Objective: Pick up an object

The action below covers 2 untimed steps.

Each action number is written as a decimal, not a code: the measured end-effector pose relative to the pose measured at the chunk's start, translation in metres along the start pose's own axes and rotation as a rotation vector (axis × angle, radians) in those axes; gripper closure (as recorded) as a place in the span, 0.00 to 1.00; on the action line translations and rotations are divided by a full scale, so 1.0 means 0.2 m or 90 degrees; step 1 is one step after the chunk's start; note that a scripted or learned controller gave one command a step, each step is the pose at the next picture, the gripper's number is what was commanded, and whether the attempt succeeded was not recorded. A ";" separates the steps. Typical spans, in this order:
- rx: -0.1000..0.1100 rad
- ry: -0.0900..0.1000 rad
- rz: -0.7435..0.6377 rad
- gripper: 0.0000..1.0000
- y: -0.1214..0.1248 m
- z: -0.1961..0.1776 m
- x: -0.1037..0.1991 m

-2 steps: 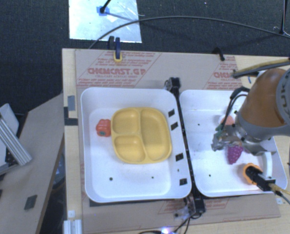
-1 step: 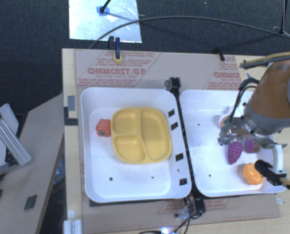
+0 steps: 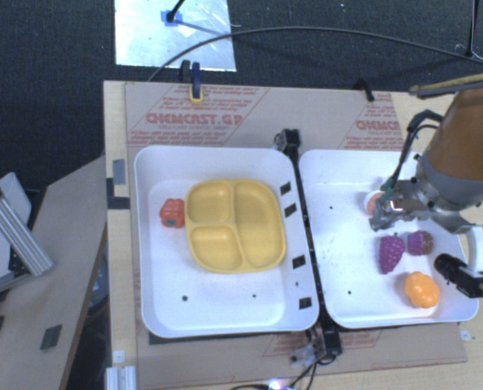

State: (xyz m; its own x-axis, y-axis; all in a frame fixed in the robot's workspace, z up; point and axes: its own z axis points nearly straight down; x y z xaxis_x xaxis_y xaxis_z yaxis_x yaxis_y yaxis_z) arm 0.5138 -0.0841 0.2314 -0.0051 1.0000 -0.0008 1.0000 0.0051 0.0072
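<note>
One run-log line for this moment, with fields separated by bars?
arm: over right bin | tool: low, beside purple fruit | orange fruit: lying free | left bin: yellow tray, red toy

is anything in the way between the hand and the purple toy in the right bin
Nothing visible does. The hand hangs in the right bin, just above the purple toy, with bare white floor between them. A smaller dark purple piece and an orange toy lie off to the side.
</note>
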 end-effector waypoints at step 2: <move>0.004 0.002 -0.003 1.00 0.09 0.08 0.58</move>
State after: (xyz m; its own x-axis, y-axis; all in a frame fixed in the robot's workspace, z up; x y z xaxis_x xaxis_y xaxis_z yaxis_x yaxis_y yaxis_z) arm 0.5320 0.0320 0.2155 -0.0100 0.9999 0.0019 0.9999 0.0100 0.0014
